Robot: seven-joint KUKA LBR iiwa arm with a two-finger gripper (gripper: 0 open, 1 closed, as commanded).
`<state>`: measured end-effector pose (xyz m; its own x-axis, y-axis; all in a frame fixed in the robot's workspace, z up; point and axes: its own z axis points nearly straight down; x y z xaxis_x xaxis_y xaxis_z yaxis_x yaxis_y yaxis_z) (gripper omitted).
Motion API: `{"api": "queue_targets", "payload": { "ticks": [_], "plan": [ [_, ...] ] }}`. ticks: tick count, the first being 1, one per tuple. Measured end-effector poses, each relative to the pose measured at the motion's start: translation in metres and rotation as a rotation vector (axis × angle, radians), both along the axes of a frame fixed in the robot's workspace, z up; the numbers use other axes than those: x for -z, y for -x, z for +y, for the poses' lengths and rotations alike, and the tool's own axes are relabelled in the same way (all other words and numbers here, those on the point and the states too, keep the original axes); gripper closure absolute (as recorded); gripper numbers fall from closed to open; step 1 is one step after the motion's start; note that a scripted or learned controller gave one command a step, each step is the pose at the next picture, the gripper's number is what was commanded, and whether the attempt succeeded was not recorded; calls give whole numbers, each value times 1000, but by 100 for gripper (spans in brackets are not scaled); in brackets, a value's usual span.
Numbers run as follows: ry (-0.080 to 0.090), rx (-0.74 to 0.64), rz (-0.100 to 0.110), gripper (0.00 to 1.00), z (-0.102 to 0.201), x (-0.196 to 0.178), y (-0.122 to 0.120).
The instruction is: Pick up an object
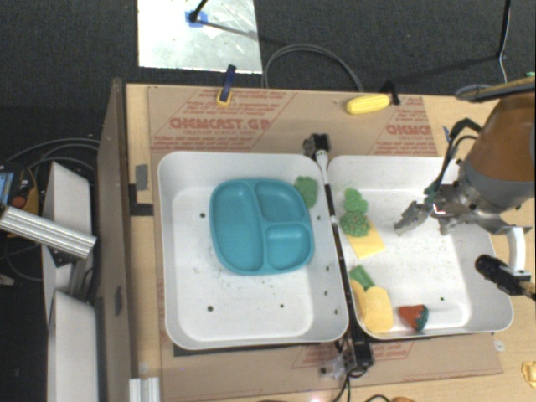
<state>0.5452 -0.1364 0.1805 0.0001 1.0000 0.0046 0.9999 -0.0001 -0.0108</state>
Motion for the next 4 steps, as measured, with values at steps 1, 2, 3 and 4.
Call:
{"api": "queue_targets", "payload": {
  "ticks": [1, 2, 3, 4],
  "plan": [
    [2, -8, -8, 0, 56, 52, -10],
    [9, -5, -24, 0, 7, 17, -105],
    [3, -9, -11, 0, 56, 90, -122],
    [6, -8, -16, 100, 52, 75, -123]
  ]
}}
